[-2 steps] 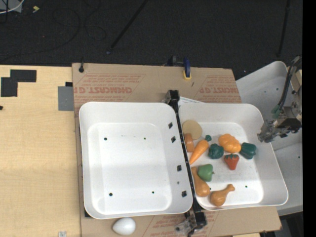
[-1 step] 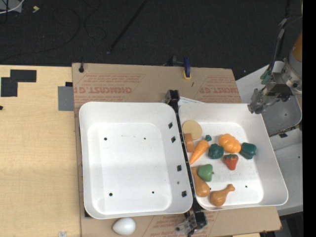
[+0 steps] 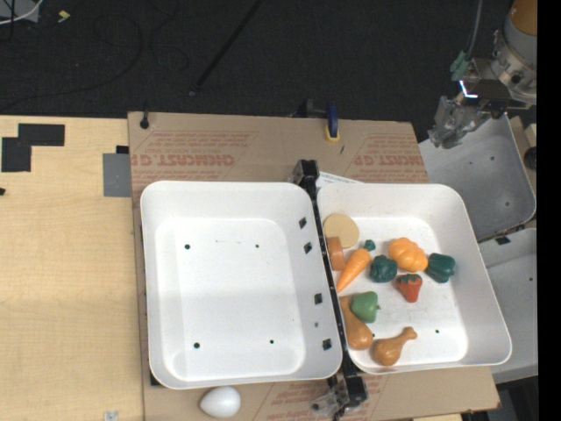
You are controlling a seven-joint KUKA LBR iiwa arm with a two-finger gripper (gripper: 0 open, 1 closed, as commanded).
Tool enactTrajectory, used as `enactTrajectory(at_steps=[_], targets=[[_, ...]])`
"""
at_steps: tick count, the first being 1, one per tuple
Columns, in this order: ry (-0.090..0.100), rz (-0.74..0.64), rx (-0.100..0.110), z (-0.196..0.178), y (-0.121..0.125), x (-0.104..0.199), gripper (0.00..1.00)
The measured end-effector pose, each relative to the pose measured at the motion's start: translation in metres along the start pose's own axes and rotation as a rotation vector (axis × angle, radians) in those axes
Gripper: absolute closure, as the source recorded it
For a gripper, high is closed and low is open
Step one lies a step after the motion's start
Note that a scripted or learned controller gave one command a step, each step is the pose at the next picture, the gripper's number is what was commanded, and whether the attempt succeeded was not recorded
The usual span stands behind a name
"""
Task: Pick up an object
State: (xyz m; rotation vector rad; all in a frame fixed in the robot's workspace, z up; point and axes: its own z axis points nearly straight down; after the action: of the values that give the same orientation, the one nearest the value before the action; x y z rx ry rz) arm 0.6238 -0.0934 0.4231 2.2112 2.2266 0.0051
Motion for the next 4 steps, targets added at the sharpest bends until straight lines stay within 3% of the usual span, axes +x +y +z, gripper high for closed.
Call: enactTrajectory(at_steps=[1, 2, 3, 4], targets=[[-0.001, 0.004, 0.0, -0.093, 0.015, 0.014, 1.0], [-0.001, 0.008, 0.009, -0.113, 0.022, -0.001, 1.0], [0.0, 0.011, 0.015, -0.072, 0.021, -0.053, 1.0], [0.0, 0.006, 0.009, -0.099, 0.022, -0.032, 1.0]])
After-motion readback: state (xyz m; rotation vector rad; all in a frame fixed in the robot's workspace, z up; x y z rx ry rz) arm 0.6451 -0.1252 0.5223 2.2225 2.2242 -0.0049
